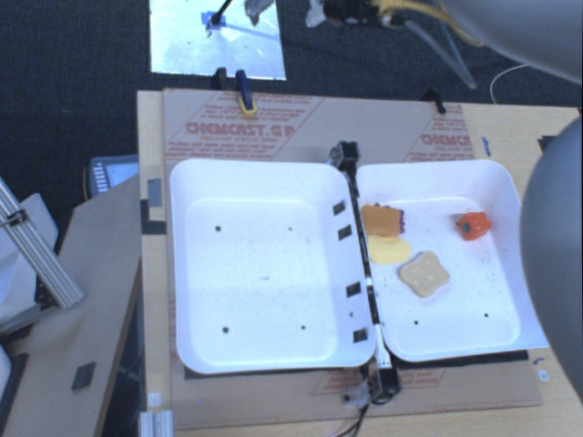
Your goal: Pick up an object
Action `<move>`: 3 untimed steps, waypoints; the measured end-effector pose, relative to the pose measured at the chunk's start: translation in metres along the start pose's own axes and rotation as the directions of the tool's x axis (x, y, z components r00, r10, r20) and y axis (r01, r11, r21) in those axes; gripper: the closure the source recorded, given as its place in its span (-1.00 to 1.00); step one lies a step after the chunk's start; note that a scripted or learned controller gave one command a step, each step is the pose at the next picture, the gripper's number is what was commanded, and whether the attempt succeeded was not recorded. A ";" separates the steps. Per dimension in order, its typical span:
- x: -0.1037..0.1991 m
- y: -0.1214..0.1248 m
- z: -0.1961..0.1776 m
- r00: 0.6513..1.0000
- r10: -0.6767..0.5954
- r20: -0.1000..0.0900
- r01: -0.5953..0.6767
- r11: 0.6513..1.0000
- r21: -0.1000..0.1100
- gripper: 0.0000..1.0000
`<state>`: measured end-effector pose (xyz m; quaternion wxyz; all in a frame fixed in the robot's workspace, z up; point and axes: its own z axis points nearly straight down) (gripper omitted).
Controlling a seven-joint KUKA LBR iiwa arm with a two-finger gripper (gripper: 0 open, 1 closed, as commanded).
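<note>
The grey arm (552,244) is looming over the right white plastic bin (496,178), likely positioning above its toys. The beige toast-shaped slice (424,273) and the small orange-red piece (472,226) are lying apart, easing selection. I cannot tell the pincer's state.

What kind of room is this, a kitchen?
Probably a robot lab, not a kitchen: two shallow white plastic bins clipped on a cardboard-covered bench, small toy foods like the tan bread slice, and a big grey robot arm.

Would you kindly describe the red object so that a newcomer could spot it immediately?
Look at the right bin, the one that holds all the small items. The red object lies alone near its far right side, apart from the toast slice, yellow piece and orange block. It is the only red thing there.
</note>
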<state>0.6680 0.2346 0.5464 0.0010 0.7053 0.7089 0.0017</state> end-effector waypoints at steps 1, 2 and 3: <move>0.000 0.000 -0.012 1.000 -0.004 -0.001 0.004 1.000 -0.003 1.00; 0.000 0.000 -0.011 1.000 -0.004 -0.001 0.004 1.000 -0.002 -1.00; 0.001 0.000 -0.023 1.000 -0.007 -0.001 0.007 1.000 -0.005 1.00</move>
